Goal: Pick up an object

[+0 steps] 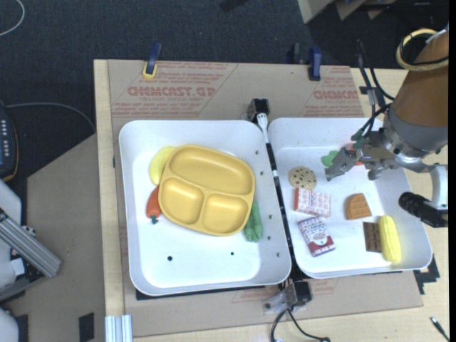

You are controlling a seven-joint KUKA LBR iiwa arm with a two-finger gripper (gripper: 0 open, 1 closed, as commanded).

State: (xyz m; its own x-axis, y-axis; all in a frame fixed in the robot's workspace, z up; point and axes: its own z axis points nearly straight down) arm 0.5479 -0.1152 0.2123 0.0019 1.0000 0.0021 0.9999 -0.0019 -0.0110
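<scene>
Your arm [424, 95] reaches over the right bin's [285, 212] far edge; gripper [349, 159] grip unclear, cookie [302, 177] just beside it.

Both bins are white: the left bin [135, 191] at centre frame and the right bin [420, 251] toward the right edge. In the left one sits a mustard-yellow divided tray [206, 189], with a paler yellow piece [159, 164] at its upper left, an orange-red piece [153, 204] at its left and a green piece [253, 225] at its lower right. In the right bin lie a tan cookie [302, 177] speckled dark, a red-and-white packet [313, 202], a red carton [316, 235] (white markings), an orange-brown slice [358, 206], a dark brown bar [371, 236] and a yellow corn cob [390, 238]. The arm [426, 91] is orange above grey.
</scene>
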